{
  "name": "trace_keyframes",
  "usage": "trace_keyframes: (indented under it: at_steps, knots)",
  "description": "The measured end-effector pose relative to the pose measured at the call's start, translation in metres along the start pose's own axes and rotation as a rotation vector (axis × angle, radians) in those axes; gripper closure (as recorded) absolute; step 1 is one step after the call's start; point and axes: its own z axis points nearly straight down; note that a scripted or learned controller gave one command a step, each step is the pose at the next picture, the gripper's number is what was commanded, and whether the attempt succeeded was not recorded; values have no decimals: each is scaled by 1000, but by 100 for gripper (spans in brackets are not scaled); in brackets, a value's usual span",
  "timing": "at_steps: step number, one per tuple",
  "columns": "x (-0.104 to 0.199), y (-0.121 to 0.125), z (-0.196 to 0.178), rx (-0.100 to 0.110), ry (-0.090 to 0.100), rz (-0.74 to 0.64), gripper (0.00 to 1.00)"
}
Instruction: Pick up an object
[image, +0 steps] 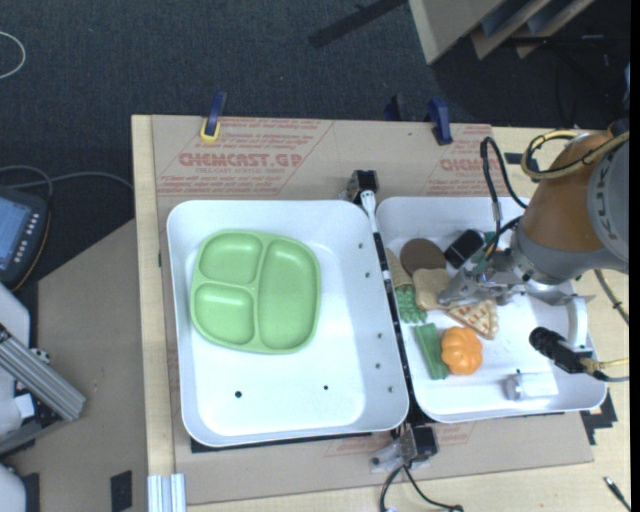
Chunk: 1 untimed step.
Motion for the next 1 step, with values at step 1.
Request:
trace_keyframes:
  at_steps: [1]
  knots:
    - [-1, 1, -13, -6, -2, 1, 100]
